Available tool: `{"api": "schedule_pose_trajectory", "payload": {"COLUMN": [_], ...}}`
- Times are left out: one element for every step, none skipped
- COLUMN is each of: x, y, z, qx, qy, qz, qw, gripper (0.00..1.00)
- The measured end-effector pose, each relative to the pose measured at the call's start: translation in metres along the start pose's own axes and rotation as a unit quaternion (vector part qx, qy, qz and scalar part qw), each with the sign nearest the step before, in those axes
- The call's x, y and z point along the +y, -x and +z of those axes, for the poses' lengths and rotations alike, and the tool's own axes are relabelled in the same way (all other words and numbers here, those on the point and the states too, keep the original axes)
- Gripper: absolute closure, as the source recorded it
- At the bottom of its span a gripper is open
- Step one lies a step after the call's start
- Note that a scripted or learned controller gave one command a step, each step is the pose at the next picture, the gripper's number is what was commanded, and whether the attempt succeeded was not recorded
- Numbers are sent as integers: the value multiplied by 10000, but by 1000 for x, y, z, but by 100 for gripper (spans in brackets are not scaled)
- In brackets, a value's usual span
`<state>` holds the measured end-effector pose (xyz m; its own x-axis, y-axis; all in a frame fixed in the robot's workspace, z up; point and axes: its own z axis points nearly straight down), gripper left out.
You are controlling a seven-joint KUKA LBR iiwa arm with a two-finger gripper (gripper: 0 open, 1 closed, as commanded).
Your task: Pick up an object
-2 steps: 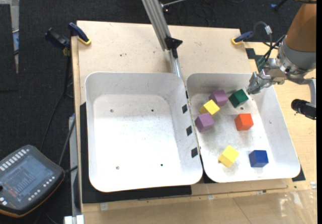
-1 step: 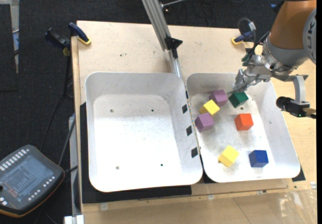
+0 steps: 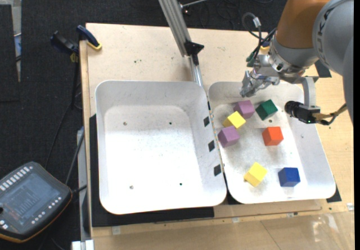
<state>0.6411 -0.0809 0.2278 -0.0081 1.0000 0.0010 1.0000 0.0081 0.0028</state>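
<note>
- The gripper (image 3: 248, 92) is seen low over the far end of the right bin (image 3: 315, 184), just above the purple cube (image 3: 245, 108) nearest the back; nothing is seen between its fingers, and whether they are spread or closed cannot be told from this angle.
- That purple cube is judged the likeliest target: it lies just beside a yellow cube (image 3: 237, 120) and near the green cube (image 3: 266, 109), so little room is left around it.
- For a clean pick, the fingers would best be lowered on the two faces kept free of neighbours (the yellow block crowds the near-left side), centred, and closed only once fully down.
- No long axis is offered by a cube; the block is set turned, its edges diagonal to the bin walls, so the wrist should be matched to that angle.
</note>
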Motion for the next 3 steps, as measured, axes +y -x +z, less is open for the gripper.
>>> {"api": "schedule_pose_trajectory", "payload": {"x": [10, 18, 22], "y": [-53, -103, -159], "z": [-12, 0, -13], "qx": [5, -1, 8], "qy": [4, -8, 0], "qz": [0, 4, 0], "qw": [10000, 10000, 10000], "gripper": [100, 100, 100]}}
